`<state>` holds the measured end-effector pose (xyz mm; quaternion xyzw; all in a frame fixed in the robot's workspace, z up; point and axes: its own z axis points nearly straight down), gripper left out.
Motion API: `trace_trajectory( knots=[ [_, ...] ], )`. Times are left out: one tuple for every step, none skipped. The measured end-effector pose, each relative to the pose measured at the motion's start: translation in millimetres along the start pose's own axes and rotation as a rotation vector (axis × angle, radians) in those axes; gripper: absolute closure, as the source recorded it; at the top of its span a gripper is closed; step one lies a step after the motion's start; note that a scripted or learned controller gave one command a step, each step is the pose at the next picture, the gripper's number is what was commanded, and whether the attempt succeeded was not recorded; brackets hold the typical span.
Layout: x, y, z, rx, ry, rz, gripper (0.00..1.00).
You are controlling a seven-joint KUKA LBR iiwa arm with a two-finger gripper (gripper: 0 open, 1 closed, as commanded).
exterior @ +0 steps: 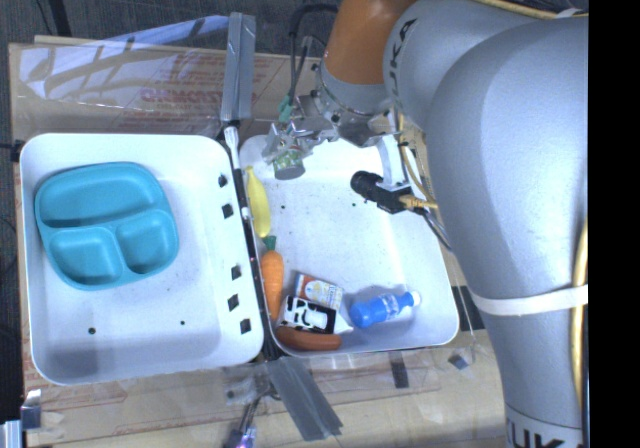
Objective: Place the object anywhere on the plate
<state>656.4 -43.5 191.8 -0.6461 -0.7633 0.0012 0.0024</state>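
Gripper (287, 158) hangs over the right bin's (400, 281) far left corner; finger state cannot be told. Banana (259, 203) lies just below it, carrot (272, 281) further down. Blue plate (103, 223) sits well left, bare.

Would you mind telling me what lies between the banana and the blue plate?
In the camera view, bare white floor of the left bin and the bins' adjoining rims separate the banana from the blue plate.
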Motion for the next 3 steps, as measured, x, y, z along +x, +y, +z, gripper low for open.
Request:
trace_trajectory(
  knots=[
    [85,3,-30,-0.002,-0.002,0.06,1.0],
    [192,-34,-13,0.002,-0.002,0.182,1.0],
    [191,-34,-13,0.002,-0.002,0.183,0.0]
  ],
)
